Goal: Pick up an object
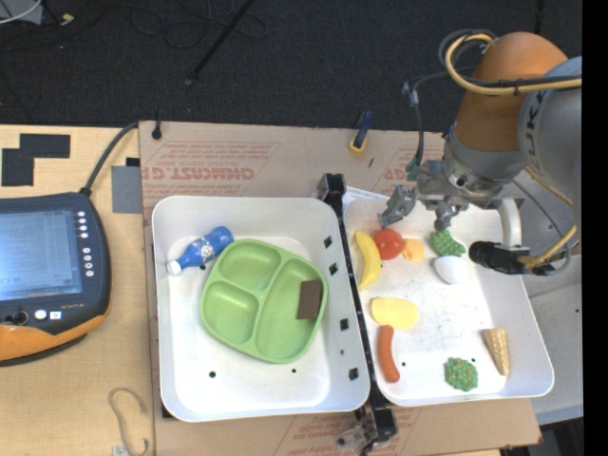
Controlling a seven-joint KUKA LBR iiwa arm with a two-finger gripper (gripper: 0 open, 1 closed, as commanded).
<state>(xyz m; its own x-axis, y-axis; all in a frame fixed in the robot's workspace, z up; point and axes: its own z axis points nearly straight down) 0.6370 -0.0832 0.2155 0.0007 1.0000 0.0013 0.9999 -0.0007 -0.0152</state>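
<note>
On my feed two bins sit side by side on the desk (pixel 85 388); in the left bin (pixel 180 369) a sectioned plate (pixel 249 302) carries a small block (pixel 310 300) in its right compartment, a bottle (pixel 199 249) lying just behind-left of it; in the right bin (pixel 518 321) I see a banana (pixel 367 256) at the left wall, a tomato (pixel 389 243) beside it, a sausage (pixel 387 352) and a cone (pixel 497 350) toward the front; the gripper (pixel 421 212) hangs over that bin's back edge; a tablet (pixel 43 269) lies far left.

Bright even overhead light, soft short shadows, mild glare on white bins (pixel 180 255), slight overall softness.
</note>
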